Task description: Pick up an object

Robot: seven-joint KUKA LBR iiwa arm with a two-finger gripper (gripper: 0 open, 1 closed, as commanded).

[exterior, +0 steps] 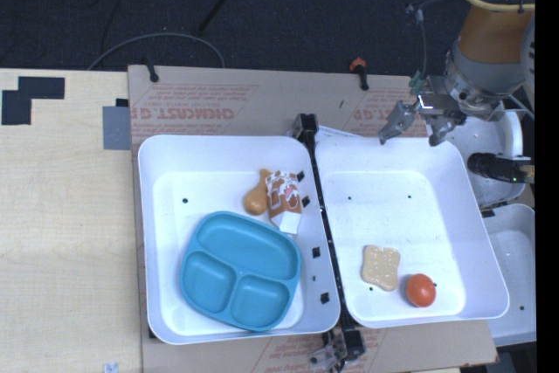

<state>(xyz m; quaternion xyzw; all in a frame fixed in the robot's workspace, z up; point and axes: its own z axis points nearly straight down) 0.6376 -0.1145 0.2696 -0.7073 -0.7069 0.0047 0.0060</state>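
Nearest us in the right bin (454,188) lie a tomato (421,290) and, just beside it, a pale bread slice (381,266); the left bin (162,188) carries a blue tray (240,271). Farther back, our pincer (417,125) hangs released, fingers spread, over the right bin's far rim. We judge it best to come down centred over the tomato, straddle it, then close.
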